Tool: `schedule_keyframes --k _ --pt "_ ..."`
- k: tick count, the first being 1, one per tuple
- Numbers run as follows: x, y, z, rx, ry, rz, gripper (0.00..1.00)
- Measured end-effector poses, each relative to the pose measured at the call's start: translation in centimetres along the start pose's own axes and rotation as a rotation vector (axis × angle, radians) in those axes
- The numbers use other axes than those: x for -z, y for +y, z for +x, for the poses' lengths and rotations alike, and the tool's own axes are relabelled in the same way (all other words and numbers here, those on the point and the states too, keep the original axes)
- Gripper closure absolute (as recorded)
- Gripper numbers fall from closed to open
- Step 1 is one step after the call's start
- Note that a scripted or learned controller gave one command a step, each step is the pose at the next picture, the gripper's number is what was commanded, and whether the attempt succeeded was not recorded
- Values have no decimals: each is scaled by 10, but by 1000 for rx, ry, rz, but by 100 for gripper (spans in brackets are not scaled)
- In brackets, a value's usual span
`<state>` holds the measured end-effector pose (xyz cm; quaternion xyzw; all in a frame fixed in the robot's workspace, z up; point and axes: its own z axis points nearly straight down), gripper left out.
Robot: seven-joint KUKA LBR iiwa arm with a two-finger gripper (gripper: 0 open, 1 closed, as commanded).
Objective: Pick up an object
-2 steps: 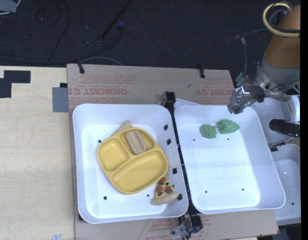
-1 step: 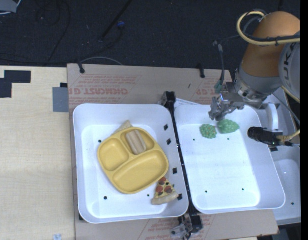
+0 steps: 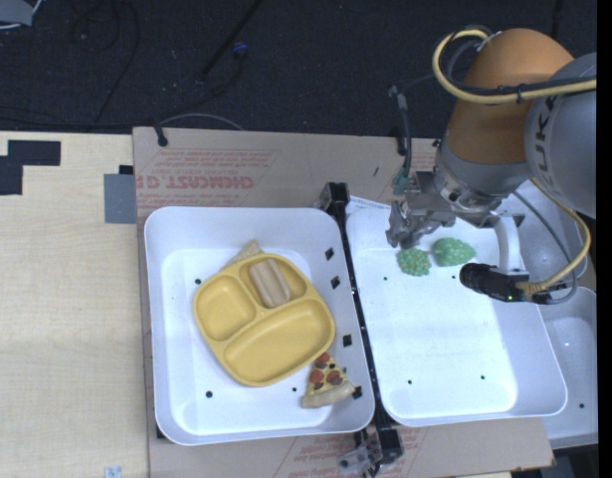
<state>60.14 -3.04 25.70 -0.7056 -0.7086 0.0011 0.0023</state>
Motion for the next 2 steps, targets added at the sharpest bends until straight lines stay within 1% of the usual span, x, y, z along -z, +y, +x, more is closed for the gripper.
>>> schedule_keyframes --k 1,2 --pt "-3 -3 43 -1 -1 0 100" --pt "-7 -22 95 0 -1 1 100"
